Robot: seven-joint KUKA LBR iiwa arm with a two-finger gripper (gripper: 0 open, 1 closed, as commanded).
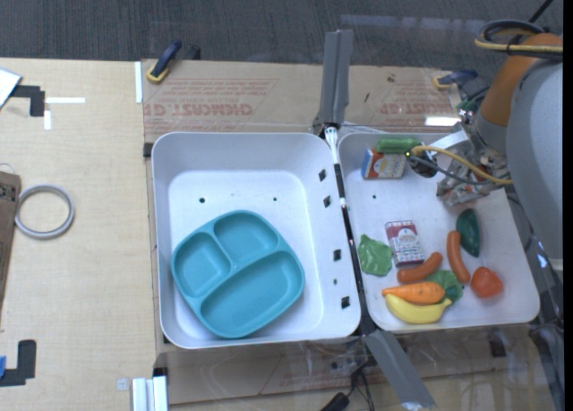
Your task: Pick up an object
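much bare floor rings teal plate point(238, 271).

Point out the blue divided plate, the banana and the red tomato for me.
blue divided plate point(238, 272): camera view, the ridge between its compartments.
banana point(417, 312): camera view, middle of its yellow curve.
red tomato point(486, 282): camera view, centre of its top.

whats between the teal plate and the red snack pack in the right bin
In the camera view, between the teal divided plate and the red snack pack run the bins' adjoining walls, then a green leaf toy just left of the pack.
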